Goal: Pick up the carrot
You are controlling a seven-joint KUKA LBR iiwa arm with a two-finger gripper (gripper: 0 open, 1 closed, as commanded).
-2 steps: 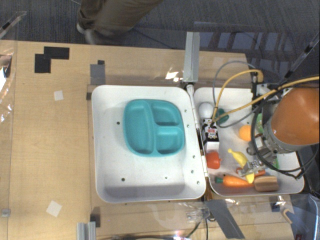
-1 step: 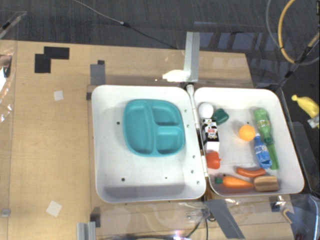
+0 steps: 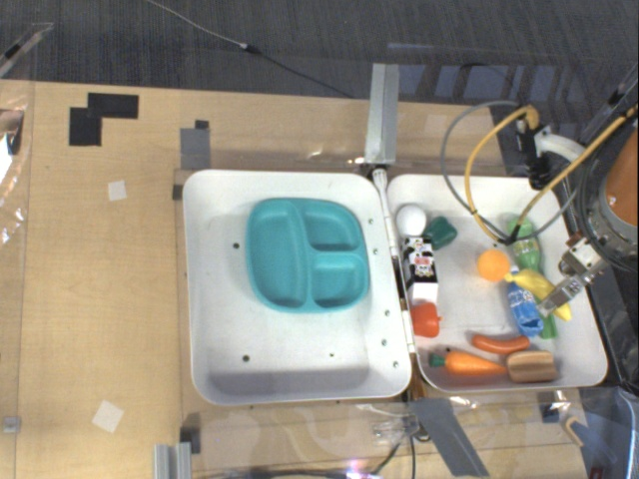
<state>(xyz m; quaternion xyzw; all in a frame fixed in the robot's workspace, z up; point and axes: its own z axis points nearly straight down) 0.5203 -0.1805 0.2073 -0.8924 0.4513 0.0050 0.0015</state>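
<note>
In the right bin (image 3: pixel 599 352), along its near wall, the carrot (image 3: pixel 472 364) is lodged lengthwise, its green-tipped end toward the divider between the bins. It is flanked closely: a red sausage (image 3: pixel 502 344) lies just behind it, a brown bread-like piece (image 3: pixel 531 366) touches or nearly touches its thick end, and a red pepper-like item (image 3: pixel 425 319) sits near its narrow end. The carrot is judged to be a light, rigid plastic toy with a smooth, tapered and somewhat slippery skin; a grasp across the thicker middle, fingers closing front to back, is considered the surest, since the taper would let the piece squirt out if taken near the tip. The gripper (image 3: pixel 561 289) is seen at the bin's right side above a blue bottle (image 3: pixel 523 307) and a yellow banana (image 3: pixel 539 288); nothing is visibly held, and whether its fingers are spread or closed cannot be told at this resolution. Room is tight: the near wall leaves little space for a finger on that side, and the sausage crowds the other. More open floor is found toward the bin's centre, near an orange ball (image 3: pixel 492 264). In the left bin (image 3: pixel 210 367) a teal tray (image 3: pixel 306 253) is held, well apart.
</note>
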